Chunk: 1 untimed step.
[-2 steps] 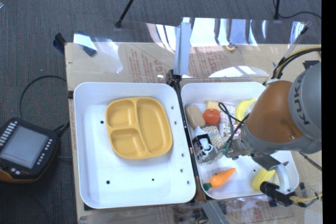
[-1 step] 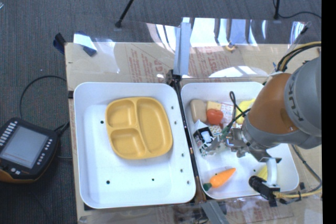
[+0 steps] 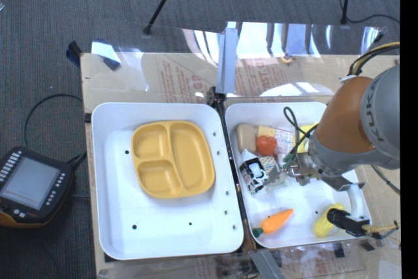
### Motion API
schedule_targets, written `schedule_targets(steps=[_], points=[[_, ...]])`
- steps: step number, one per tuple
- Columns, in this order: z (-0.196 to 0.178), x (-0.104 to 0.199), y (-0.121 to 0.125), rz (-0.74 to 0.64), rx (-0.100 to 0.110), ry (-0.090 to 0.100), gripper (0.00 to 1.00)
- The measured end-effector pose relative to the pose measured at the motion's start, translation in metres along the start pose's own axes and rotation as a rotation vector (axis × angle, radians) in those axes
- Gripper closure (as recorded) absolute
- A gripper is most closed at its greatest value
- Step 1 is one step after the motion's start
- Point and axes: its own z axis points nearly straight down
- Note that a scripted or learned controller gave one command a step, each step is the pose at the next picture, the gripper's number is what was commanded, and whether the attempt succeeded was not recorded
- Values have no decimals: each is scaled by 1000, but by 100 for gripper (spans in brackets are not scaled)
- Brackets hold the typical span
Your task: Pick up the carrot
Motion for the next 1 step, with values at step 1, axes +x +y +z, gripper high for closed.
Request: schedule_targets(steps=[1], points=[[39,14,-43,-105,6,2,0]])
